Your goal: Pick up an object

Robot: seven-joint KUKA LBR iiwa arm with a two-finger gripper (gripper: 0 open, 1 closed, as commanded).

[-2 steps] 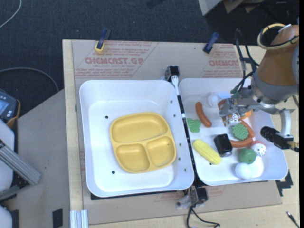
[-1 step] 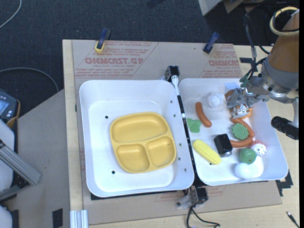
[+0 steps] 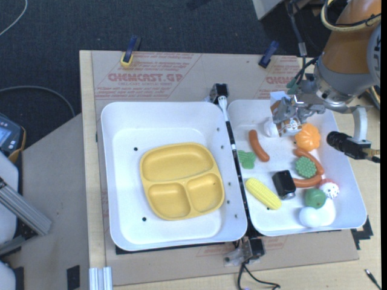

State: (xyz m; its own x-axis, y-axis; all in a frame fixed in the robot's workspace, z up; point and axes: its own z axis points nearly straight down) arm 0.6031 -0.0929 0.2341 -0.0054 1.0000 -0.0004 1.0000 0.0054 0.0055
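Several toys lay in my right bin point(image 3: 351, 213); gripper point(image 3: 289, 115) hovered there, finger state indeterminate. I judged the corn point(image 3: 263, 193) light, rigid, graspable across its middle.

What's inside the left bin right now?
The left bin holds a yellow divided tray with three compartments, nothing lying in them. Whatever lies beneath the tray is covered.

The end effector point(image 3: 289, 117) hangs over the right bin point(image 3: 344, 213). A yellow tray point(image 3: 180, 179) lies in the left bin point(image 3: 121, 162).
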